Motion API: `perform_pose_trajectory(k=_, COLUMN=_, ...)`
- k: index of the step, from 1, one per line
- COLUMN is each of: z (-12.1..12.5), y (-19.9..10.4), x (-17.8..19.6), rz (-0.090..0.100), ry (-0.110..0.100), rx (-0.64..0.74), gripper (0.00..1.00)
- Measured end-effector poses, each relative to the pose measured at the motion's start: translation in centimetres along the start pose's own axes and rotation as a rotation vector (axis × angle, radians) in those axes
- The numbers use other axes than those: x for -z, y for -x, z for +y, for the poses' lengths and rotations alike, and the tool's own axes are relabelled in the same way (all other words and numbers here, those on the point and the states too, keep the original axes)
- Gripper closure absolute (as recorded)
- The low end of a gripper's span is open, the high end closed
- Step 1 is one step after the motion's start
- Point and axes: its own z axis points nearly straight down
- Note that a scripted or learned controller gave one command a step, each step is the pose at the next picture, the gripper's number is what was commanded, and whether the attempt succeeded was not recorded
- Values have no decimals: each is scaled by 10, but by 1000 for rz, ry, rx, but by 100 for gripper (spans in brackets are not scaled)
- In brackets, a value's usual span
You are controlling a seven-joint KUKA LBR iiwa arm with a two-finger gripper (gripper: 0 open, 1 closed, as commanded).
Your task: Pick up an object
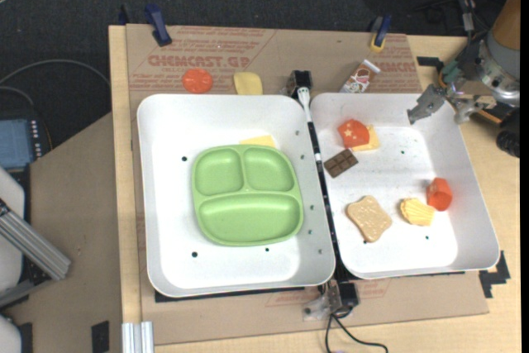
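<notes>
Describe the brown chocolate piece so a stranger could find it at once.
Look in the right white bin, along its left wall beside the divider between the two bins. The chocolate piece lies just below the red-and-yellow toy. It is the only dark brown, flat rectangular thing there; the toast-shaped piece nearby is tan.

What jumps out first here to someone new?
The green three-compartment plastic plate in the left white bin dominates. The right white bin holds scattered toy foods, brightest the orange-red piece near its right wall. The end effector hovers over that bin's far right corner.
</notes>
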Motion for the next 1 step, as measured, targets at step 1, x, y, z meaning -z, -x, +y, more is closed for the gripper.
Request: perform_pose_trajectory(k=1, z=-58, y=41, x=-115, rz=4, ry=-14, rx=-5, gripper=0)
